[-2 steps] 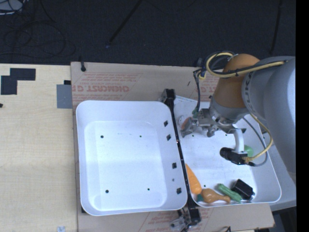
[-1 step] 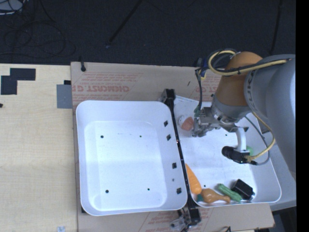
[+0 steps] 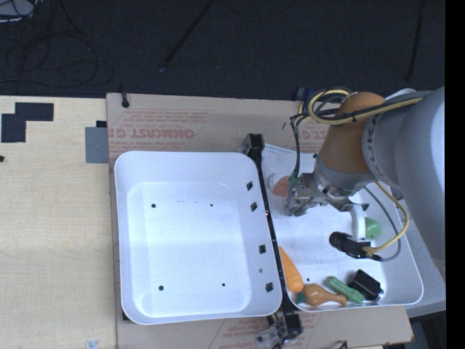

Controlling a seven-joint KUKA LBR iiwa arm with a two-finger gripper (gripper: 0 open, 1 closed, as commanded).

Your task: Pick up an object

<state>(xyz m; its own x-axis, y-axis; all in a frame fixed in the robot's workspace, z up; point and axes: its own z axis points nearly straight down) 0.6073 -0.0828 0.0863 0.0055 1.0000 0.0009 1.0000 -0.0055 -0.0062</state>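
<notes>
The gripper [image 3: 299, 203] sits low in the right bin [image 3: 407, 286], near its upper left corner; its opening state cannot be determined from this view. A pinkish object [image 3: 280, 187] lies just left of the gripper. An orange carrot [image 3: 290, 270], a green piece [image 3: 344, 289] and a black block [image 3: 365, 283] lie well below it.

Both bins, the left bin [image 3: 190, 195] and right bin [image 3: 403, 282], look like smooth, faintly glossy white plastic (moulded, seemingly). Beneath them lies matt brown cardboard [image 3: 189, 118] on a pale wood-look bench [image 3: 51, 217].
</notes>
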